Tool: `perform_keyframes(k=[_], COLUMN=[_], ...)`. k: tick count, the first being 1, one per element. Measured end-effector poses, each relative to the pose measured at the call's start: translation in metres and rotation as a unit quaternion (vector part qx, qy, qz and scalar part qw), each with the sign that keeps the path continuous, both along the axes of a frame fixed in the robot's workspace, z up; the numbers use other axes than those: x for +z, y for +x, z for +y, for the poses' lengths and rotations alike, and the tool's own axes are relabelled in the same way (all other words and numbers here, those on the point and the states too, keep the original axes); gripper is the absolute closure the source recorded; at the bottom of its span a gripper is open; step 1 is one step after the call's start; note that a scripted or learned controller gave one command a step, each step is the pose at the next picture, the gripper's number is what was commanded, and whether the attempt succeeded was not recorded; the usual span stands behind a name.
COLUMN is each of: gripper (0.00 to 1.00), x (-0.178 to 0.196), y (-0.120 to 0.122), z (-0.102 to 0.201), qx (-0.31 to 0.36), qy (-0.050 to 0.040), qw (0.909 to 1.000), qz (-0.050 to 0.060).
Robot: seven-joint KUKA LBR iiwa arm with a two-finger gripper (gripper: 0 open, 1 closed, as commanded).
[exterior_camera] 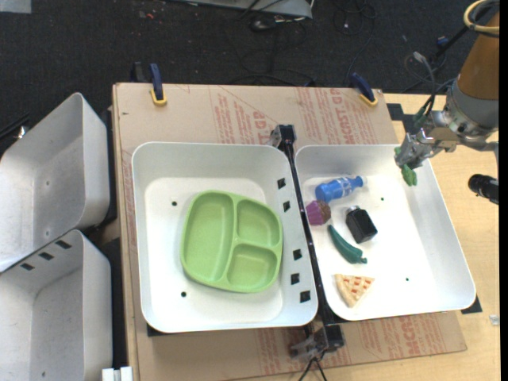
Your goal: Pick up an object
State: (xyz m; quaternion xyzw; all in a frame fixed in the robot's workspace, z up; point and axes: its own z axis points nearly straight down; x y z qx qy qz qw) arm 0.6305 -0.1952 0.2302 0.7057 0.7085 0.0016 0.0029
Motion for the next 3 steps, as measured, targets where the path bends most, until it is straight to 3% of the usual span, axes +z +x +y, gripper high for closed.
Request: perform_keyframes(k=[1,3], gripper=[1.0,1.0], x=[0.025,0.001], y=[0.001,-0.015], z=[0.0,0.097], qx=[-0.001,0.001], qy=[0.0002,0.0018], qw=[1.0,1.0], qz=[0.001,0.004])
